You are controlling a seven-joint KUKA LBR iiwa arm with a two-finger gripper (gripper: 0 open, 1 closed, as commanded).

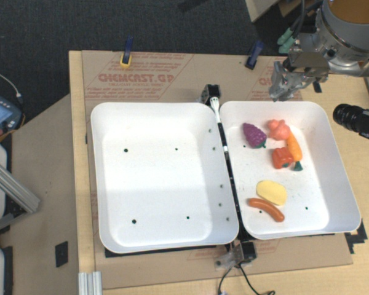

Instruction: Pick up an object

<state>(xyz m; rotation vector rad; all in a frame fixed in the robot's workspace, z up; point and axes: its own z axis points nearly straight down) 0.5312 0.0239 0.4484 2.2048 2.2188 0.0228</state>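
- The arm is cut off by the top right corner; whether the gripper point(287, 90) holds anything — or how it stands — cannot be told.
- It hangs over the right bin's point(332, 183) far rim; the pink toy point(278, 128) lies just nearer, inside.
- Red print beyond that bin reads roughly "CHEMCAST GP" point(136, 77).

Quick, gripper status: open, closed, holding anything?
Gripper: cannot be told; it is above the right bin's far rim, nothing seen in it.

Red print on the cardboard sheet point(141, 72), seemingly "CHEMCAST GP", smaller lines unreadable
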